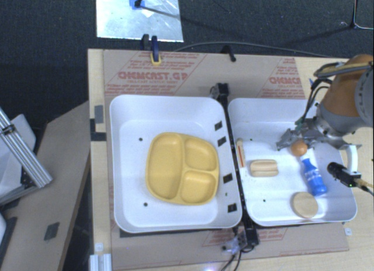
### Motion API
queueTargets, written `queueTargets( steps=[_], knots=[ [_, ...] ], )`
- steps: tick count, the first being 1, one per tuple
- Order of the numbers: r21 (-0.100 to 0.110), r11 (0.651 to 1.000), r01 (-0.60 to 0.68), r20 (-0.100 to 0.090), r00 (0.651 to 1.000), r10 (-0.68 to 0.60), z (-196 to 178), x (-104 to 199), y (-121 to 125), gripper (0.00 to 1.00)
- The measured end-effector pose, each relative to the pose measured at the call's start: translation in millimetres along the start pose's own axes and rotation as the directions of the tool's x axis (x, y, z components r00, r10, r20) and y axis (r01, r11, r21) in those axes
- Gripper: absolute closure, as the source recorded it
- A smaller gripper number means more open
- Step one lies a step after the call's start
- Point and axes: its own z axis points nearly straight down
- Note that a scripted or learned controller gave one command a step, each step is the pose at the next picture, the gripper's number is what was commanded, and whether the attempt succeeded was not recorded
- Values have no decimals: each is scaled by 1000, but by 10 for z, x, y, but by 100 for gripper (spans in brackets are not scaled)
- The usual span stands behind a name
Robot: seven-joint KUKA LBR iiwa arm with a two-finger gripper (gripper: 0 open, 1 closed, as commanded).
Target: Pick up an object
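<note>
In the right bin point(257, 115), my gripper point(294, 140) is low at the upper right, directly over a small orange-brown ball point(300, 148). The ball touches or sits just under the gripper's tip, and the gripper partly hides its top. A blue bottle point(313, 177) lies just below the ball. A tan bun point(263, 167) lies to the left of the bottle. Near the bin's front edge rests a round tan disc point(305, 204). A thin orange stick point(240, 152) lies along the bin's left wall.
The left bin point(131, 124) holds a yellow divided plate point(182, 167). The grey arm with its orange band point(345, 97) comes in over the right bin's far right corner. The bins stand on a cardboard sheet point(193, 71).
</note>
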Motion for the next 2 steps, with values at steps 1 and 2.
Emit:
queueTargets(
  steps=[1, 2],
  knots=[
    [-4, 1000, 2, 1, 1000, -2, -121, -2, 12, 100],
    [-7, 1000, -1, 2, 1000, 1, -697, -101, 65, 100]
  ],
)
